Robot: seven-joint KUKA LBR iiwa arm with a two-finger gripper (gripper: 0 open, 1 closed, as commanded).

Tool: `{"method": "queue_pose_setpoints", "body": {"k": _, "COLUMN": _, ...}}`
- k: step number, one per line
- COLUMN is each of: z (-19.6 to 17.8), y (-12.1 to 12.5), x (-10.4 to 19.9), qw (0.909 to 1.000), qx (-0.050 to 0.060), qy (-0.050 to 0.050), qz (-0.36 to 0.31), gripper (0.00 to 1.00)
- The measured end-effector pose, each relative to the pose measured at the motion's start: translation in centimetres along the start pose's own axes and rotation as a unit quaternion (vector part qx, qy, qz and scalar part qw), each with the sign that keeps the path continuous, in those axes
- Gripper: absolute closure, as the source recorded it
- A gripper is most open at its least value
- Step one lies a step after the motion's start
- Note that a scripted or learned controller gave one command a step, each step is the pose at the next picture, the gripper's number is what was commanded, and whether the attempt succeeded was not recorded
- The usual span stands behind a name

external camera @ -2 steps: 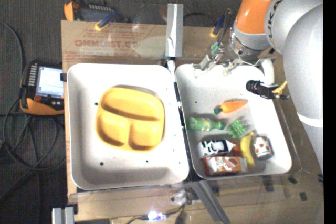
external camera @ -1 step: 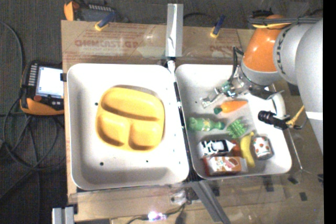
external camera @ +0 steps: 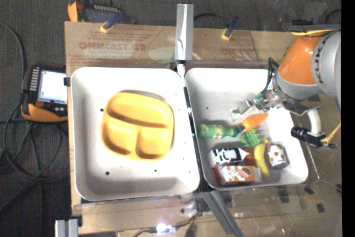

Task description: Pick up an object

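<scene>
So the small orange plastic toy carrot [external camera: 254, 120] sits in the right white bin [external camera: 222, 89], right under the claw [external camera: 250, 108]. Can't tell its grip state. Probably light, stiff, slick; I'd pinch mid-body.

A small orange toy carrot with a green leafy top [external camera: 254, 121] lies on its side in the right white bin [external camera: 222, 86], its leaves pointing toward the bin's near edge. It rests just above a yellow plastic banana [external camera: 260, 157] and beside a green knobbly toy vegetable [external camera: 218, 131].
</scene>
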State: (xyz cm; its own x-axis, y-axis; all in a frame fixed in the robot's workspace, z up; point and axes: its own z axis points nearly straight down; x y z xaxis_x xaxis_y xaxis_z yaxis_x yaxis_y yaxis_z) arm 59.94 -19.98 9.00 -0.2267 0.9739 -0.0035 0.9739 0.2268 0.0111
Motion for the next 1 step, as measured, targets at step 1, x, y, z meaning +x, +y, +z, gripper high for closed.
{"method": "queue_pose_setpoints", "body": {"k": 1, "z": -2.32, "y": -1.66, "x": -0.54, "qw": 0.9998, "qx": 0.006, "qy": 0.002, "qz": -0.021, "gripper": 0.00}}
